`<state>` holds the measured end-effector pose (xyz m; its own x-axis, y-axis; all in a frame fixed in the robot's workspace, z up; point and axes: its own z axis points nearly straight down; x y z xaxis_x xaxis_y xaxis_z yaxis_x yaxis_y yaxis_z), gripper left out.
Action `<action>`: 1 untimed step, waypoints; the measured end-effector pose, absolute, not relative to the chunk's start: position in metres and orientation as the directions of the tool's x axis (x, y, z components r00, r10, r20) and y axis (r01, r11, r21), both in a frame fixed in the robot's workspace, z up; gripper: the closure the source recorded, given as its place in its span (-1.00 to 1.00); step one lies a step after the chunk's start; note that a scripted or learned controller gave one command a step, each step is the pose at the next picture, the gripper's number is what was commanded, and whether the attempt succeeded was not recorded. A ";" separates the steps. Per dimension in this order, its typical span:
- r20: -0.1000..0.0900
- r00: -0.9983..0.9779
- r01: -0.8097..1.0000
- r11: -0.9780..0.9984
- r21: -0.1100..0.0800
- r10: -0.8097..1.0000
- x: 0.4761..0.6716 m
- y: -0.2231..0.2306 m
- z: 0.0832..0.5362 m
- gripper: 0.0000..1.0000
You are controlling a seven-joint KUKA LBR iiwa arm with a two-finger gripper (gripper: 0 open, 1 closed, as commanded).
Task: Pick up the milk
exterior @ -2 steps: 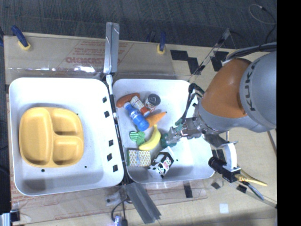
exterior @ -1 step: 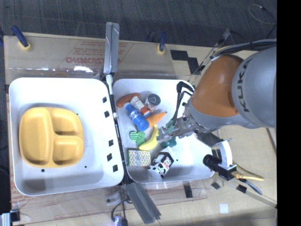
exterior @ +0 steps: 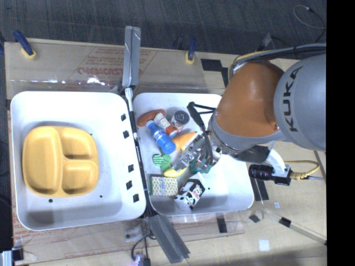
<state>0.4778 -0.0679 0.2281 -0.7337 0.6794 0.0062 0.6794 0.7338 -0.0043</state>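
We see the milk carton [exterior: 190,194], cow-patterned, lying near the front wall of the right bin [exterior: 233,201]. The pincer [exterior: 195,158] hangs just above it amid clutter; whether it is open we cannot tell. We could catch the green toy [exterior: 162,161] instead.

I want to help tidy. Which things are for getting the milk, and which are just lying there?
For the job: milk, tool.
Just lying about: yellow tray, blue bottle, carrot, sausage, can.
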 end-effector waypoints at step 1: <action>0.005 -0.993 0.117 0.993 0.000 0.117 0.509 -0.007 0.214 1.00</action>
